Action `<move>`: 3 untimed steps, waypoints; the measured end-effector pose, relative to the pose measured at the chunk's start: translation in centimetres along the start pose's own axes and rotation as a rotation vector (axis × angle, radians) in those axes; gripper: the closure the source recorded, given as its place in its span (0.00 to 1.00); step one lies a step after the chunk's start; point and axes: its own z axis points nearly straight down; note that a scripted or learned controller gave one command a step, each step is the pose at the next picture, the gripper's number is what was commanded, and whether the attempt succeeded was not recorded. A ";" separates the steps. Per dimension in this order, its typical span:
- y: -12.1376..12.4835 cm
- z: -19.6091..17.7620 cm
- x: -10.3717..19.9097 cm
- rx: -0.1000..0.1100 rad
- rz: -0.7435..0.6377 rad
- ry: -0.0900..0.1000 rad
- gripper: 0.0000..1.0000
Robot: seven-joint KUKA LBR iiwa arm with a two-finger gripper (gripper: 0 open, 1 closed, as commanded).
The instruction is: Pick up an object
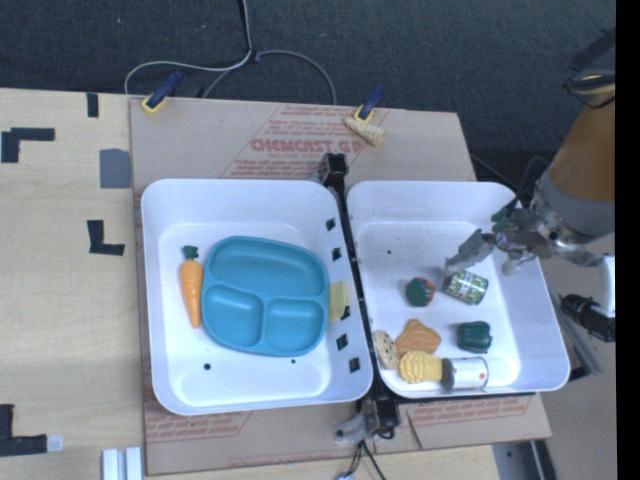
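Observation:
My gripper hangs over the right bin, near its right side, with its fingers spread open and nothing between them. Just below it a small green-labelled can lies on its side. Left of the can is a round green and red toy. A dark green pepper, a tan piece, a yellow corn cob, a white tube with a red end and a small speckled biscuit lie along the bin's front.
The left bin holds a blue divided plate, an orange carrot beside it and a pale yellow block against the right wall. Black clips join the bins. Cardboard lies beneath.

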 end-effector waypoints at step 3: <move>4.0 13.7 2.7 -0.007 0.001 -0.005 1.00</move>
